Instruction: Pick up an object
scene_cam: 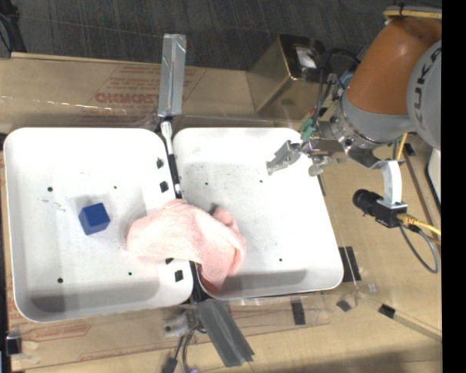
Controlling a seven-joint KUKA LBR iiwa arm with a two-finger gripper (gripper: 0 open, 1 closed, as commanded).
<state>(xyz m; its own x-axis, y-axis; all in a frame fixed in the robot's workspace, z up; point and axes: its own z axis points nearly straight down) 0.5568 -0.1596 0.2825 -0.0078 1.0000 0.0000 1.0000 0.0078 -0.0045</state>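
Pink cloth [188,239] hides bin divider | blue cube [94,217] left | gripper [282,157] blurred

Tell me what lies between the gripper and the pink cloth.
In the camera view, bare white floor of the right bin separates the gripper from the pink cloth.

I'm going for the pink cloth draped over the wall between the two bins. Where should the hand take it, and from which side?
Probably the raised fold of the pink cloth, coming straight down from above. It lies bunched across the divider between the left bin and the right bin, so its humped middle offers more to pinch than its flat edges. The hand hangs over the right bin.
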